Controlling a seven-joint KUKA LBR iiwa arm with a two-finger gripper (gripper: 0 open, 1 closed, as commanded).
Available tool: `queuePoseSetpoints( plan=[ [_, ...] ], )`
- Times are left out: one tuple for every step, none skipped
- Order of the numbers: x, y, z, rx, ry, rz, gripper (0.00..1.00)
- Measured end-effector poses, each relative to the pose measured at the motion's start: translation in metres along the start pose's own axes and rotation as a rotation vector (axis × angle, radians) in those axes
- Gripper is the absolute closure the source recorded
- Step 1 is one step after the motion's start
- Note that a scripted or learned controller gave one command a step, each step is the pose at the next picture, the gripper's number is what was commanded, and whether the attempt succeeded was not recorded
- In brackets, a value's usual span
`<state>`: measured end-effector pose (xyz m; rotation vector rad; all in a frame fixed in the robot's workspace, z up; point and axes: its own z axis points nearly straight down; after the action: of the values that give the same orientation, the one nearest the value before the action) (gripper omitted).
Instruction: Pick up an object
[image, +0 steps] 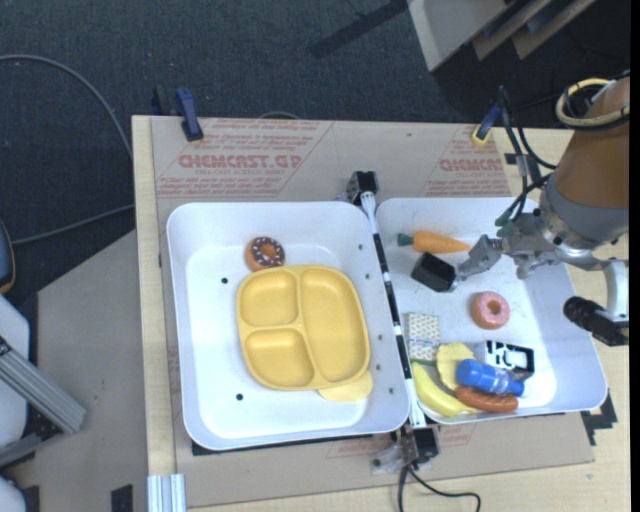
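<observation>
Nearest the lens, at the front of the right-hand white bin, lies a small heap: a yellow plastic banana, a reddish-brown toy sausage and a blue cylindrical toy resting on them. Behind these sit a pink ring doughnut, a black block and an orange toy carrot near the back wall. The gripper hangs just beside the black block, between it and the carrot; whether it is parted or closed I cannot tell, and nothing shows in its grasp. That block looks the likeliest target: probably light, stiff and matte, with flat sides that should hold well across its short width. The carrot, rounded and glossy, might roll or slip. In the left-hand white bin rest a yellow divided tray and a brown doughnut.
</observation>
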<state>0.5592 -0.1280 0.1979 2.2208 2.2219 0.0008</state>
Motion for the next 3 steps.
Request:
queuePoseSetpoints(
  plan=[
    [-0.0278, -0.0135, 0.1034, -0.002, -0.001, 0.0, 0.0],
    [-0.0276, -0.0133, 0.0937, -0.003, -0.002, 0.001, 1.0],
    [-0.0276, -0.0133, 0.0938, -0.003, -0.002, 0.001, 0.0]
  ],
)
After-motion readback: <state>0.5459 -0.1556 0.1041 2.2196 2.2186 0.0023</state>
